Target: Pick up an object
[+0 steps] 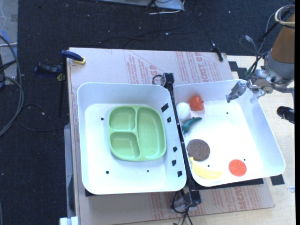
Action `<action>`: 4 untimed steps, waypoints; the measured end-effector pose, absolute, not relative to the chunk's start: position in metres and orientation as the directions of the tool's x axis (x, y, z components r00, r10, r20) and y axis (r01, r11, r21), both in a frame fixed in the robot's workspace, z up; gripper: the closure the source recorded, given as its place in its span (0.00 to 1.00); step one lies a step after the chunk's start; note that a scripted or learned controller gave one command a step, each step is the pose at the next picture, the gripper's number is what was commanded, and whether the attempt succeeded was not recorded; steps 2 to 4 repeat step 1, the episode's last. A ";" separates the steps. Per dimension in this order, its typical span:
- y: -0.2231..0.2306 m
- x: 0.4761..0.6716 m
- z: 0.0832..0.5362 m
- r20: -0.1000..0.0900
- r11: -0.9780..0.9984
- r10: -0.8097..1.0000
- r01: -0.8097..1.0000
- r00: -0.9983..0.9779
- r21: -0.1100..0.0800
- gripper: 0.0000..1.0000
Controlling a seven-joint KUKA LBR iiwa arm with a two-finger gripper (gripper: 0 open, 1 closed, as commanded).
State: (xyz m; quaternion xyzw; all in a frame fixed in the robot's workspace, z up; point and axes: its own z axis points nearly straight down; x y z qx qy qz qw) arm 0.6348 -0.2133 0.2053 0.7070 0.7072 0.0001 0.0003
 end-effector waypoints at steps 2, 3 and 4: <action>-0.179 0.636 0.276 -0.001 -0.050 0.999 0.999 0.050 0.005 0.00; -0.179 0.636 0.276 -0.001 -0.050 0.999 0.999 0.050 0.005 0.00; -0.179 0.636 0.276 -0.001 -0.050 0.999 0.999 0.050 0.005 0.00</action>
